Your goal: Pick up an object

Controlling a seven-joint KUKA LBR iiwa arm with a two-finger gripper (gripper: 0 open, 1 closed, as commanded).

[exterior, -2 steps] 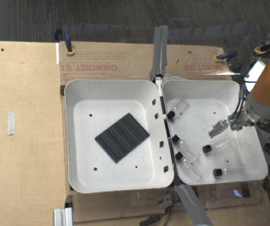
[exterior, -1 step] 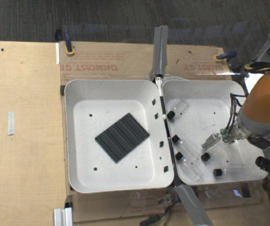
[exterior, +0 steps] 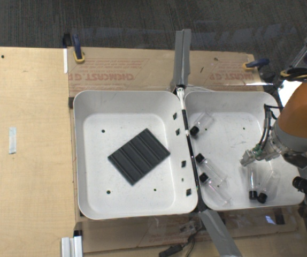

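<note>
My gripper (exterior: 249, 158) hangs low over the right bin (exterior: 223, 103), near its right side, on the grey arm with the orange band (exterior: 302, 111). Just below it lie two clear vials with black caps (exterior: 258, 186), side by side. More clear vials rest in the same bin: one near the divider at the top (exterior: 200, 126), one at mid-left (exterior: 207, 167) and one lower down (exterior: 218, 189). In the left bin (exterior: 84, 143) a dark ribbed rectangular pad (exterior: 139, 156) lies flat and turned at an angle.
A grey divider bar (exterior: 182, 58) runs between the bins with black clips along it. Brown cardboard (exterior: 116, 71) lies behind the bins, held by clamps. A light wooden bench top (exterior: 25, 143) extends to the left.
</note>
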